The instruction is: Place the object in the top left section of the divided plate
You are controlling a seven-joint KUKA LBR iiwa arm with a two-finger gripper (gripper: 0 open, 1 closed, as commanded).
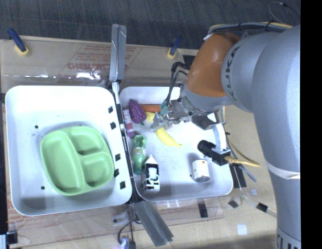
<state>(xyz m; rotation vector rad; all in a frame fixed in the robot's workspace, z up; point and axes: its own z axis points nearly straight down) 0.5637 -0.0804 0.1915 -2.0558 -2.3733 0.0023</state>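
Gripper low over the right bin, fingers lost in clutter, can't tell their spread. Banana lies just below it; best to centre over it. Green plate waits far left.

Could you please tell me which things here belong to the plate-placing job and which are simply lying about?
Job: green divided plate in the left bin; gripper over the right bin.

Lying about: banana, purple grapes, green bottle, milk carton, white cup.
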